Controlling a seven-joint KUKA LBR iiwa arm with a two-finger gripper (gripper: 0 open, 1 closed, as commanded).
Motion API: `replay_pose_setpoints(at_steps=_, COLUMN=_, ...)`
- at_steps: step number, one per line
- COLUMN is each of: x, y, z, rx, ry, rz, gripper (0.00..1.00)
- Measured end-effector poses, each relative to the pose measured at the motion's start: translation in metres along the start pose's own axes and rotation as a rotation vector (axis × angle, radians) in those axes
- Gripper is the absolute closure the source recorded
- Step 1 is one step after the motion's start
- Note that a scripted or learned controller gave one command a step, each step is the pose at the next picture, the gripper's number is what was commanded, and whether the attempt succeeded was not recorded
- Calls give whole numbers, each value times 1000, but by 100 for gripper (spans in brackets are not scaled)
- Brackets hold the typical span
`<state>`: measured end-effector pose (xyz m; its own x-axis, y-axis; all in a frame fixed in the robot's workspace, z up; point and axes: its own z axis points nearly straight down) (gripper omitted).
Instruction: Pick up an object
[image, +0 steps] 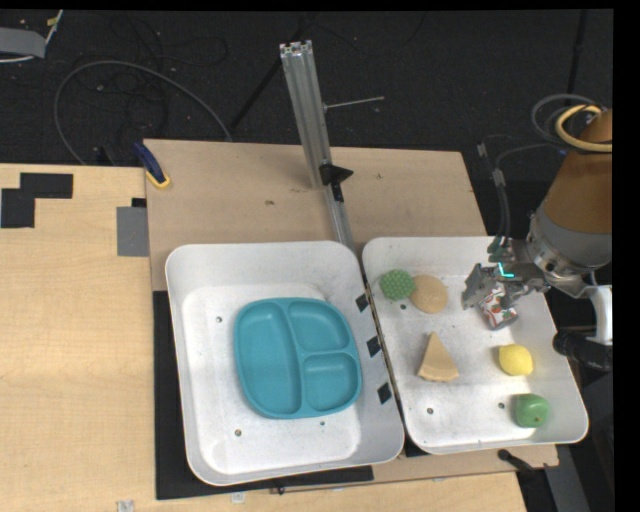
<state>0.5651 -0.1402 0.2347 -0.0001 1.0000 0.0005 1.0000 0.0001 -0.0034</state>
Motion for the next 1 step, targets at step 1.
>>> replay_pose_setpoints(at_steps=1, x=0, y=1, z=-1, rx=-2, ry=0, rz=0, gripper=0)
